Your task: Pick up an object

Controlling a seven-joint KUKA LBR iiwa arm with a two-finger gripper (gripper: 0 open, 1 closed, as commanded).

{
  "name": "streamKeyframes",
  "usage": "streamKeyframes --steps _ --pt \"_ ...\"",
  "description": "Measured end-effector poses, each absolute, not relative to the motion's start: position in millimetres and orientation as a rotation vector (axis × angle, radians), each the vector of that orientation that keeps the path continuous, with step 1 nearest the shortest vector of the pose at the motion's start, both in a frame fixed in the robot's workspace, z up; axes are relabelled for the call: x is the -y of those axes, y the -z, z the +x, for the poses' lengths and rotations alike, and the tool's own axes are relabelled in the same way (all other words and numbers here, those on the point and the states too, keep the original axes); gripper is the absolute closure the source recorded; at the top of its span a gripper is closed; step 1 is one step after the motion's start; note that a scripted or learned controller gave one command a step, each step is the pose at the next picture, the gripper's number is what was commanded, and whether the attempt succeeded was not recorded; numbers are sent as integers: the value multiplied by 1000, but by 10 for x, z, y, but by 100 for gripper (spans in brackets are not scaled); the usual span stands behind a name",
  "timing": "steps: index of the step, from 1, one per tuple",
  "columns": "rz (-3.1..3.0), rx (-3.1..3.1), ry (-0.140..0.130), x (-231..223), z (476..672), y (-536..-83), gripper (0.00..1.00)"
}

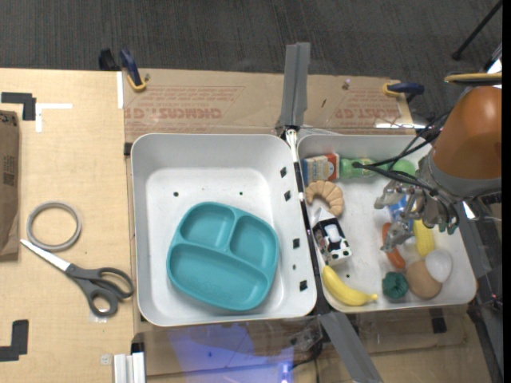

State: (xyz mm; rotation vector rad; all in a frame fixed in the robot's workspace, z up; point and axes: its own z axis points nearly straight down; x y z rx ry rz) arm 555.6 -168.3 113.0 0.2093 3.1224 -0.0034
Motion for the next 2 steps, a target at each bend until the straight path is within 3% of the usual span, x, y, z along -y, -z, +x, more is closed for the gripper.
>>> streamKeyframes --steps 1,2 --pt "285 -3127 -1 1708 5249 -918 0" --pt "280 -3125 1 1703 5263 -1014 100"
